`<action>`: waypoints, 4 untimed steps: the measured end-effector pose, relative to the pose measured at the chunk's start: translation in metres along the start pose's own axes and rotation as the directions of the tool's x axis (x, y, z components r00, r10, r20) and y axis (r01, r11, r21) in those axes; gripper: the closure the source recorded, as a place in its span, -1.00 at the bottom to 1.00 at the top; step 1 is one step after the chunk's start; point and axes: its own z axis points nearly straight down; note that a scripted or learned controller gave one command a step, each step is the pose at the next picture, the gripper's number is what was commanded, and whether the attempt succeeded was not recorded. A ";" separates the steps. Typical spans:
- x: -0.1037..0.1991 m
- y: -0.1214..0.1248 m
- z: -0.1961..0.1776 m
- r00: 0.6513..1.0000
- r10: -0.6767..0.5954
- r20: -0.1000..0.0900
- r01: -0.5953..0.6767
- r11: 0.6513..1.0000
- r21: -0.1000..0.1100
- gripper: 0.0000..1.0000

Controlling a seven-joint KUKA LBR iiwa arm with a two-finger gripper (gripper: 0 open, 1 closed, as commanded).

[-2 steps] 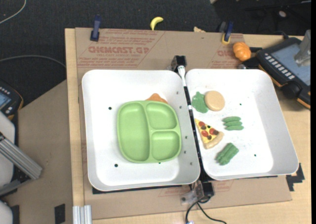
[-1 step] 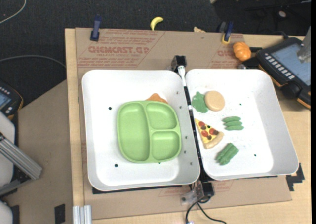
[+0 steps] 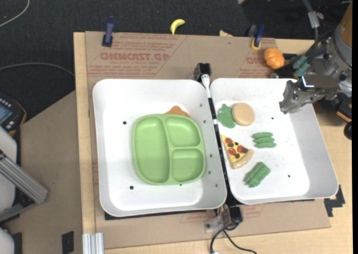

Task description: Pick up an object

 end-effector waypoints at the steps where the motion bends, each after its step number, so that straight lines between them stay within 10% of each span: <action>1: 0.069 0.000 -0.111 1.000 -0.004 -0.001 0.004 1.000 -0.029 1.00; 3: 0.066 0.001 -0.126 1.000 0.002 0.001 -0.002 1.000 -0.024 1.00; 4: -0.024 0.000 -0.018 1.000 0.014 0.002 -0.014 1.000 -0.005 1.00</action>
